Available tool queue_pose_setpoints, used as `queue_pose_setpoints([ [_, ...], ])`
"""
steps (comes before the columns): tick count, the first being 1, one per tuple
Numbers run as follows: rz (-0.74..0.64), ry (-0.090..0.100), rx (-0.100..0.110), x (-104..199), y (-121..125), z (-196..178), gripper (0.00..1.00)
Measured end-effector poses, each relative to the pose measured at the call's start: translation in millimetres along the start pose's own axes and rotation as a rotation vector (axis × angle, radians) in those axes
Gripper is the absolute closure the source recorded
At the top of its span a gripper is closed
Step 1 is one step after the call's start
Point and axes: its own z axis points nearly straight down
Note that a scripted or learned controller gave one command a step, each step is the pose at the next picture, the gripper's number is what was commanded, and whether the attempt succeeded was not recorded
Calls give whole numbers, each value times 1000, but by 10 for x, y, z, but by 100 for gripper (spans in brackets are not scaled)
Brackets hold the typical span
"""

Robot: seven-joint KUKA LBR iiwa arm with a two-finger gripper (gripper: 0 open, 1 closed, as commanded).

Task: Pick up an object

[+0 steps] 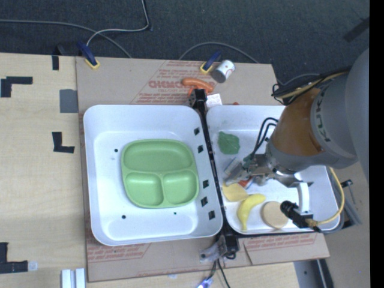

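My gripper (238, 171) is down inside the right bin (273, 120), near its left wall, under the grey arm with the orange band. Its dark fingers sit just above a pale yellow piece (235, 192) lying on the bin floor. A yellow banana (248, 210) lies below that, by the bin's front edge. Beside the banana rests a round tan disc (274, 215). A dark green lump (228, 142) lies in the bin's upper left part, just above the gripper.
The left bin (102, 125) holds a light green divided plate (160, 173). Black clips run along the wall between the bins. An orange object (198, 84) and a small grey cylinder (222, 71) lie on the cardboard behind the bins.
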Motion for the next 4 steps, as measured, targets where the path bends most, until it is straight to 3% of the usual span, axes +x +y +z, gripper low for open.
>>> queue_pose_setpoints([
  [1,1,-2,-1,-99,394,2,0],
  [2,1,-4,-3,-2,200,-1,0],
  [3,1,-5,-3,-3,201,-96,100],
  [4,-1,-1,3,699,369,-978,100],
])
